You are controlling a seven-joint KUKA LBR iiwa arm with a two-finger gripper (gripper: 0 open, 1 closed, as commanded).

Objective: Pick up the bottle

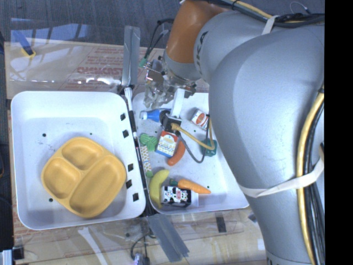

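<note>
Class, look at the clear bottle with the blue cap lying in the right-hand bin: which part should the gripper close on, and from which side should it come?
Probably the body of the bottle, from straight above. It seems to lie on its side, blue cap toward the divider, so fingers should straddle its width. The gripper hangs close above it. A small carton crowds the near side.

Two bins sit side by side on the bench. The left bin [33, 109] has a divided tray [83, 175] lying toward its front. The right bin [226, 195] is crowded: a banana [158, 182] and a small carton [177, 196] at the front edge, a carrot [194, 186] just behind the carton, and a bottle [154, 115] further back under the gripper [157, 95].
</note>
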